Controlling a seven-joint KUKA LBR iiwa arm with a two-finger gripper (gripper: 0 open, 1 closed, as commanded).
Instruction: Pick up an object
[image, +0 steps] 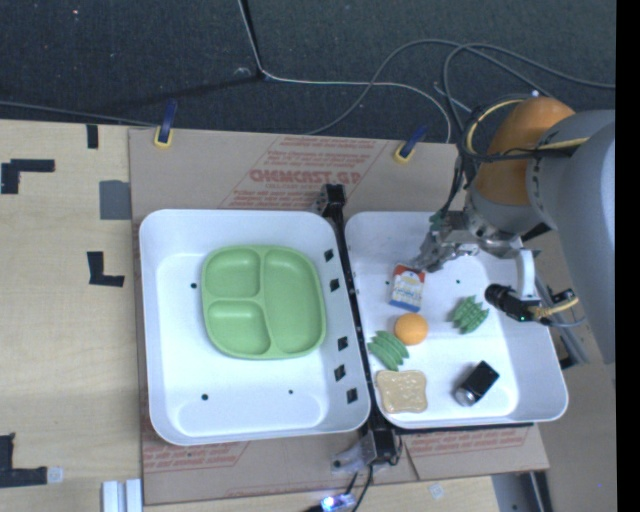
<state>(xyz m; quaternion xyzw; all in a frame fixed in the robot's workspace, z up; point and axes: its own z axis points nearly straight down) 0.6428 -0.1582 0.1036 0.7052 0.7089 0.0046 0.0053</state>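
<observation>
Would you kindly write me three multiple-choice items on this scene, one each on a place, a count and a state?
1. Where does the green plate lie?
A. In the left bin
B. In the right bin
C. On the cardboard outside the bins

2. How many compartments does the plate have?
A. Two
B. Three
C. Five

3. How does the carton stand to the gripper?
A. Lifted high above the bin
B. Lying in the bin just below the gripper
C. Resting on the plate

Answers:
1. A: the plate sits in the left bin.
2. B: two ridges split it into three sections.
3. B: the carton lies on the floor of the right bin, near the orange ball, with the gripper close above it.
</observation>
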